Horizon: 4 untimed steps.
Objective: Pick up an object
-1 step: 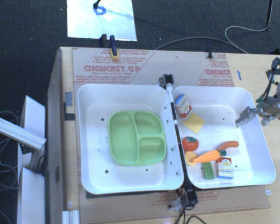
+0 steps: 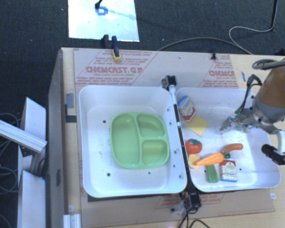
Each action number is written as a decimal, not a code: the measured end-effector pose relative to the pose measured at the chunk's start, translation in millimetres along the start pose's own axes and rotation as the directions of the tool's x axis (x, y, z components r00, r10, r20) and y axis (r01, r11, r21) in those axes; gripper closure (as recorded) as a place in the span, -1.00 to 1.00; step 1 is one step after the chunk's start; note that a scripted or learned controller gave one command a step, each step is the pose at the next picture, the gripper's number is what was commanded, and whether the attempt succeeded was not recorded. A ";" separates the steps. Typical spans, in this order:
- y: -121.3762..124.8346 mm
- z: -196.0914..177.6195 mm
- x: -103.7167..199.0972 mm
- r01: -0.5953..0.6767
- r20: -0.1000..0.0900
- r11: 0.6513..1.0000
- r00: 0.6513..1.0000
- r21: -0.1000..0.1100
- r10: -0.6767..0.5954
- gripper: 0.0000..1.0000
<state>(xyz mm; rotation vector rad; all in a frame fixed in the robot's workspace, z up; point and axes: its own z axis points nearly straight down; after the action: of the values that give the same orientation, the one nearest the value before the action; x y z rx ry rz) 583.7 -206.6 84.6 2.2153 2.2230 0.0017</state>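
From above, the gripper (image 2: 231, 122) hangs over the right bin (image 2: 270, 175), holding nothing I can see — how wide its jaws stand I cannot tell. Nearest is one sausage (image 2: 232, 147), just toward the bin's front edge, its long axis running left-right. Also one carrot (image 2: 210, 159), one tomato (image 2: 193, 146), one green plate (image 2: 139, 140) in the left bin (image 2: 92, 127).

I count two white bins (image 2: 92, 127), one green divided plate (image 2: 140, 140), one tomato (image 2: 193, 146), one carrot (image 2: 211, 159), one sausage (image 2: 232, 147), one yellow cheese slice (image 2: 197, 125), and two small cartons (image 2: 186, 107).
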 end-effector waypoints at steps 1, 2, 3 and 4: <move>65.0 -0.4 86.6 0.001 -0.002 1.000 1.000 0.000 -0.001 -1.00; 84.2 -0.8 101.6 0.001 0.001 1.000 1.000 0.010 -0.001 -1.00; 86.5 -12.3 102.4 0.004 0.002 1.000 1.000 -0.001 -0.004 1.00; 86.5 -12.2 102.5 0.005 0.002 1.000 1.000 -0.001 -0.005 -1.00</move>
<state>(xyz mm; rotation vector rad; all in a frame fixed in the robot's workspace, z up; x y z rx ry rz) 669.7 -103.8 96.9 2.2085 2.2269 0.0006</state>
